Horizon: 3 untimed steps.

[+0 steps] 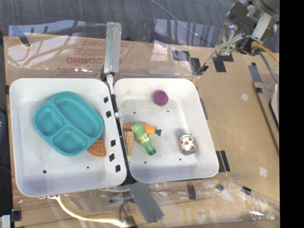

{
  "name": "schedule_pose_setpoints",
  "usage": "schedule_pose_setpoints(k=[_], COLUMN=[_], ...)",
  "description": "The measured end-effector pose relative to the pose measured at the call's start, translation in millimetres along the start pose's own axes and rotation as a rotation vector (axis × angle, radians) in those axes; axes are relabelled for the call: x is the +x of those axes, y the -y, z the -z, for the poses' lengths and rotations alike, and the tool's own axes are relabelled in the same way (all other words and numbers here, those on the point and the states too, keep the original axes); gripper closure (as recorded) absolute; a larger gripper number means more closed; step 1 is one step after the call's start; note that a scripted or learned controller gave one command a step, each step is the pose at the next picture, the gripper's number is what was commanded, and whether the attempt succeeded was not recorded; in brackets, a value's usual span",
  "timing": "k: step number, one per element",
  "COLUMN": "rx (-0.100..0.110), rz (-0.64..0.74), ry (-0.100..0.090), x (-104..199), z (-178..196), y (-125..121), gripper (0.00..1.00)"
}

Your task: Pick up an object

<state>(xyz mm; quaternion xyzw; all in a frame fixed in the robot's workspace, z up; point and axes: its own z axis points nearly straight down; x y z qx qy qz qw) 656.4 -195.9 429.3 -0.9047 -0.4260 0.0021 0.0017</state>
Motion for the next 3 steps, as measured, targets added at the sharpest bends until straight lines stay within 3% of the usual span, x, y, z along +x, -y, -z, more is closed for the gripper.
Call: schedule_pose_setpoints(k=[1,3], rx=[0.002,0.003], rz=[-0.196,-0.177], ry=[0.000,0.002], x=[-3,2], z=[-10,9], y=[1,2], gripper=[1.00,1.00])
